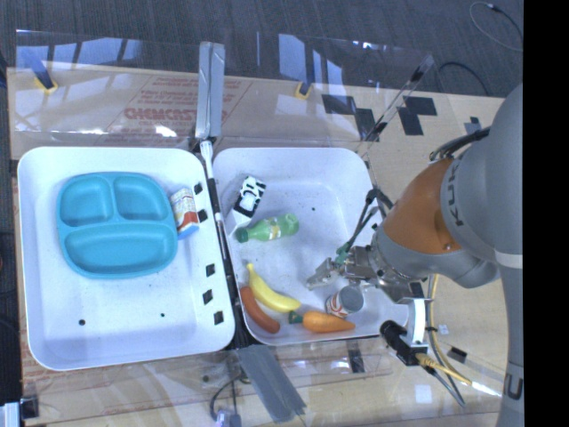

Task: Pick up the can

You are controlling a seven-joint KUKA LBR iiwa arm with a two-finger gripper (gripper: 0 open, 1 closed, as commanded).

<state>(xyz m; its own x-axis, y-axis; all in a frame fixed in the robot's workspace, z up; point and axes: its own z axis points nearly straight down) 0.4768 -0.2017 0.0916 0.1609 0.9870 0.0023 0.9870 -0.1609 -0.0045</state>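
The can [184,210] lay in the left bin [53,327], on its side, wedged between the blue divided plate [116,225] and the wall beside the right bin [293,163]. The gripper [340,278] hung low over the right bin, near a carrot [327,322] and a banana [271,294]; whether it was open or closed, I could not tell. So the can sat well off to the gripper's left in the camera view, across the divider.

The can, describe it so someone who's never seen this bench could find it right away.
Look in the right bin, at its near right corner beside the gripper. The can is just right of the carrot: small and round with a grey metal top, unlike the soft-looking toy food around it.
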